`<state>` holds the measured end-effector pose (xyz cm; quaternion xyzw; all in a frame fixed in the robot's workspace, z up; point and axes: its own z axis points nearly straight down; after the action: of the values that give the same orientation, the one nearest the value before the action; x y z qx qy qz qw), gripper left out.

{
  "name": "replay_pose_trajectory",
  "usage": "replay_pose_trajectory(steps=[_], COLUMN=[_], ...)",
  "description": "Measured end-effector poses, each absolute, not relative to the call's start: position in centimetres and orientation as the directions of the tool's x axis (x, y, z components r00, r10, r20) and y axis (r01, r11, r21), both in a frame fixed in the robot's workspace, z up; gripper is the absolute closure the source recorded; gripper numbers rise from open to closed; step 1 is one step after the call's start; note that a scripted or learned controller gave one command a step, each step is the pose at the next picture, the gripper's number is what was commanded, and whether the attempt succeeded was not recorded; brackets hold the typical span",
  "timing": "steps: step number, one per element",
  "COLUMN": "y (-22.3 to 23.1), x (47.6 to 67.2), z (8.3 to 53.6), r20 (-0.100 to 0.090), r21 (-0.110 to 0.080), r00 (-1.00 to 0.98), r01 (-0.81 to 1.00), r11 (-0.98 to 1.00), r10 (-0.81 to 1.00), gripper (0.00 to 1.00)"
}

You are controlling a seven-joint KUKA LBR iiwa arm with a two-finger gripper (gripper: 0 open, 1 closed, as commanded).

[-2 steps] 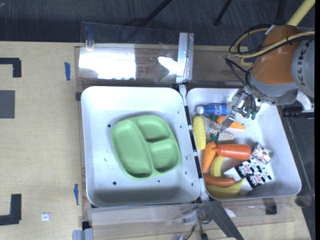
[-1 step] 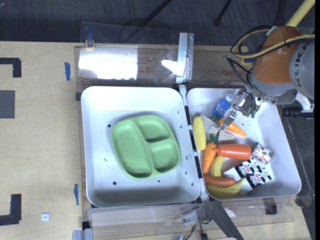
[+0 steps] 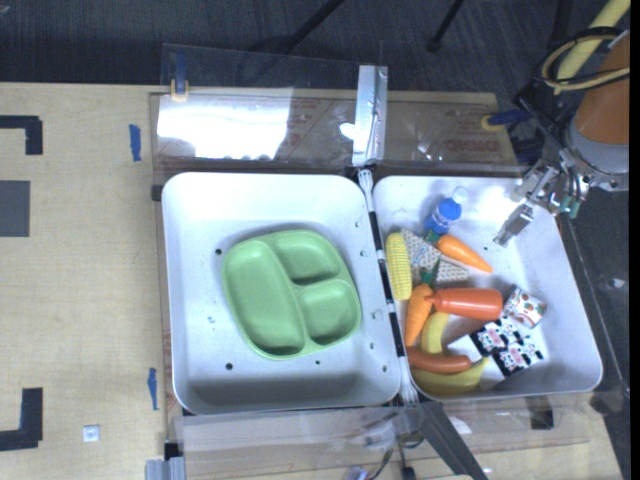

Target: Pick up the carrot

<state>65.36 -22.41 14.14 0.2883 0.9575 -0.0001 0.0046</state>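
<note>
Right bin [image 3: 575, 298] holds the clutter; left bin [image 3: 190, 268] holds a green divided tray [image 3: 290, 290]. Target: the carrot [image 3: 463, 252], lying in the upper middle of the right bin, tip pointing lower right, thick end just beside a blue-capped bottle [image 3: 445, 212]. A second orange piece [image 3: 417, 314] stands near the corn cob [image 3: 398, 265] lower down; it may also be a carrot, but the upper one is more exposed. Gripper [image 3: 522, 215] hangs over the bin's upper right, near the rim, to the right of the carrot and apart from it; whether it is wide or narrow I cannot tell at this size, and nothing shows between its tips. Step in hand: approach. Advice: shift toward frame left over the carrot's mid-length, turn to span it crosswise, descend clear of the bottle and the red sausage [image 3: 466, 301] below.
</note>
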Motion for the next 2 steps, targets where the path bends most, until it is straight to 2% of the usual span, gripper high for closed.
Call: replay_pose_trajectory(steps=[1, 2], y=[-13.7, -16.0], x=[63.6, 63.6], z=[13.7, 9.7], r20=[-0.002, -0.014], r21=[0.002, 0.008], r00=[-0.810, -0.912], r01=[0.587, 0.410], r11=[0.810, 0.912], r10=[0.587, 0.411], gripper=[0.00, 0.00])
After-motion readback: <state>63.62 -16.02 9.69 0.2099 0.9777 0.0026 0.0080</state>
